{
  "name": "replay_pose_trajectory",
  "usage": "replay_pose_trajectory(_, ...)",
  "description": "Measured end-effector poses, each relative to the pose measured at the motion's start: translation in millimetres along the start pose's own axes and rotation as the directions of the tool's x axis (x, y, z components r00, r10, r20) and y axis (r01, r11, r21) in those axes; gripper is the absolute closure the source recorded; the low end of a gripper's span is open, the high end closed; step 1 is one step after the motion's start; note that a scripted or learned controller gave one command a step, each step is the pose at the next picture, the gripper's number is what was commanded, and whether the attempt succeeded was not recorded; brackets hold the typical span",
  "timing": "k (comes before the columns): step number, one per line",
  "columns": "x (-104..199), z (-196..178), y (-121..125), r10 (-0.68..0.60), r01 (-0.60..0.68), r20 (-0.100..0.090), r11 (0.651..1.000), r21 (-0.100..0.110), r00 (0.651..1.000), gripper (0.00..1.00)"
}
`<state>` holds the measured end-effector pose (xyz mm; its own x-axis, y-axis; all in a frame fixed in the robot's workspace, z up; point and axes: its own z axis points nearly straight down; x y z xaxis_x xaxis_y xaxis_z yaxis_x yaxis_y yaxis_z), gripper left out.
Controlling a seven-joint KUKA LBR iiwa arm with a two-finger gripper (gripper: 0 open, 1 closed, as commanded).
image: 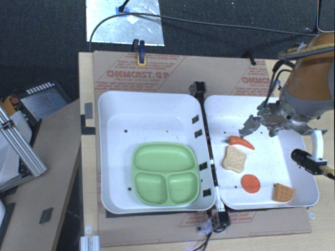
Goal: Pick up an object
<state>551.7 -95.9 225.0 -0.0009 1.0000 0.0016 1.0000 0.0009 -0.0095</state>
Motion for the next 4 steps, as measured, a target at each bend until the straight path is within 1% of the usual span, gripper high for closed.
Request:
replay_pose_trajectory(1,0.0,-5.3,2.3,-0.002,0.002,0.002,1.0,-0.011,1.0,0.0)
replay_pose_trajectory(2,-4.5,39.1,-2.6,0.001,-0.001,0.001,1.0,-0.007,1.0,0.0)
replay_pose_trajectory(3,-5.5,81.7,1.3,0.0,0.0,0.001,1.0,-0.007,1.0,0.0)
replay_pose_trajectory(4,-5.1,134.0,1.4,0.0,0.0,0.001,1.0,-0.006,1.0,0.0)
